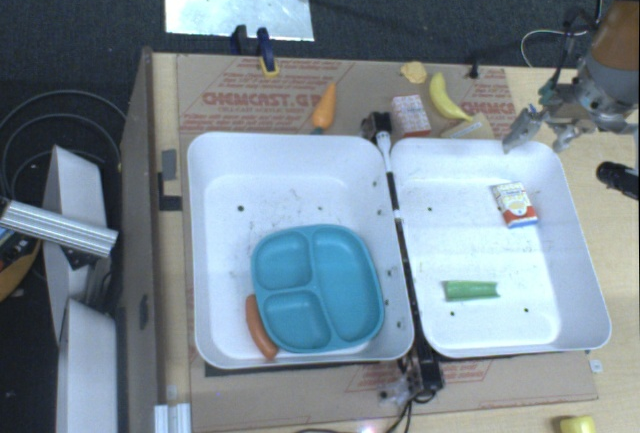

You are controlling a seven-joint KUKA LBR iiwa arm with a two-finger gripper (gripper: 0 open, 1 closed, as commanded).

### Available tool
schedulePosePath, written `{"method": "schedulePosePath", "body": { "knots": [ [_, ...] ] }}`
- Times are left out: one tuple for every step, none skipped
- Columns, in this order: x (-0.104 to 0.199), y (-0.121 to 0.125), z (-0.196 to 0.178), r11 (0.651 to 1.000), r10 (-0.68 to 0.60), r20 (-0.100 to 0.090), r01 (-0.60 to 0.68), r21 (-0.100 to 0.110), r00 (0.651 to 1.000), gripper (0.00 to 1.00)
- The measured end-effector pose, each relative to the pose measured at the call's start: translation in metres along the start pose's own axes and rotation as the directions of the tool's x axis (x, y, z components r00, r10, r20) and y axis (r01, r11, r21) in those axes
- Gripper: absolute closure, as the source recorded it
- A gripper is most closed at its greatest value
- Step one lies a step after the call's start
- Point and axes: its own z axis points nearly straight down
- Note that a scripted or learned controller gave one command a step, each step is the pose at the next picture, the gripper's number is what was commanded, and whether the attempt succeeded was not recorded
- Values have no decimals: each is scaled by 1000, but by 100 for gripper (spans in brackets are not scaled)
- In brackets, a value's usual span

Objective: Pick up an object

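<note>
In the right bin (560,251) lie a small white and red carton (514,203) near the far right side and a flat green piece (471,290) toward the front. A blue divided plate (316,286) fills the front of the left bin (215,221), and an orange sausage (260,326) rests against its front left edge. My gripper (543,128) hangs at the far right corner of the right bin, above its rim, with two fingers spread apart and nothing between them. It stands behind and to the right of the carton.
On the cardboard behind the bins lie a banana (446,99), a small pink box (410,114), a carrot (324,107) and a yellow scrap (414,72). A blue clamp (264,47) stands at the far edge. Cables loop near the arm.
</note>
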Motion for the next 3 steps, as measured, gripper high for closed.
{"method": "schedulePosePath", "body": {
  "knots": [
    [0, 0, 0, 1000, 0, 0, 0, 0, 1000, 0],
    [0, 0, 0, 1000, 0, 0, 0, 0, 1000, 0],
    [0, 0, 0, 1000, 0, 0, 0, 0, 1000, 0]
  ]
}}
